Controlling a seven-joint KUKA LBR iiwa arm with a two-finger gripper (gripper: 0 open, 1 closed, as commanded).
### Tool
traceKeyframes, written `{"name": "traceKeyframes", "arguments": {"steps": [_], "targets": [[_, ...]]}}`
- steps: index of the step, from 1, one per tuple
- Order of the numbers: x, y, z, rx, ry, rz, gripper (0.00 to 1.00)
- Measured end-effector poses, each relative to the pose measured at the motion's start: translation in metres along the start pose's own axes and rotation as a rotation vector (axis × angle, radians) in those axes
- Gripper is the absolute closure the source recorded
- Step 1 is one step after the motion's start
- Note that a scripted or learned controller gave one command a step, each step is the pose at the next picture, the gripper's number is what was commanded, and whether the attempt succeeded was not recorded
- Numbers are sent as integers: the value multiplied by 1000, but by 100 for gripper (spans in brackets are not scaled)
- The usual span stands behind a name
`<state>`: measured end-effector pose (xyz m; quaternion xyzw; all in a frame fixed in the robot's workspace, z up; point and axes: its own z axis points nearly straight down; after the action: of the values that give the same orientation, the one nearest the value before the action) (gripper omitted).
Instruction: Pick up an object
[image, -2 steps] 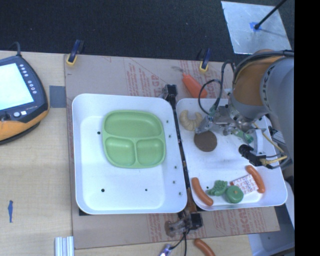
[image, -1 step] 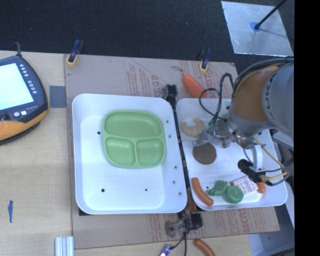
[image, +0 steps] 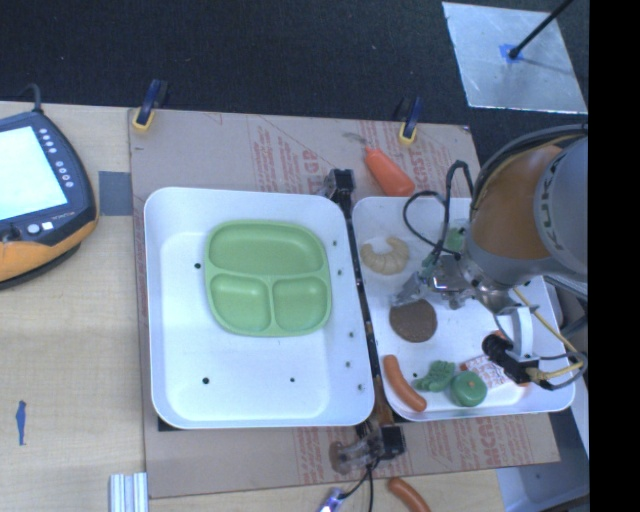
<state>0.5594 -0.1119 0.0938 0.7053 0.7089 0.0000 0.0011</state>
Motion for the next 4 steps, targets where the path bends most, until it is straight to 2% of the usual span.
{"name": "traceKeyframes", "arguments": {"steps": [1,2,3,4], "targets": [[14,-36,0,-1,0,1,0],[8,-58,0,-1,1,-1,0],[-38,28,2,3,1,1,0],[-100,96,-47,2,0,1,0]]}}
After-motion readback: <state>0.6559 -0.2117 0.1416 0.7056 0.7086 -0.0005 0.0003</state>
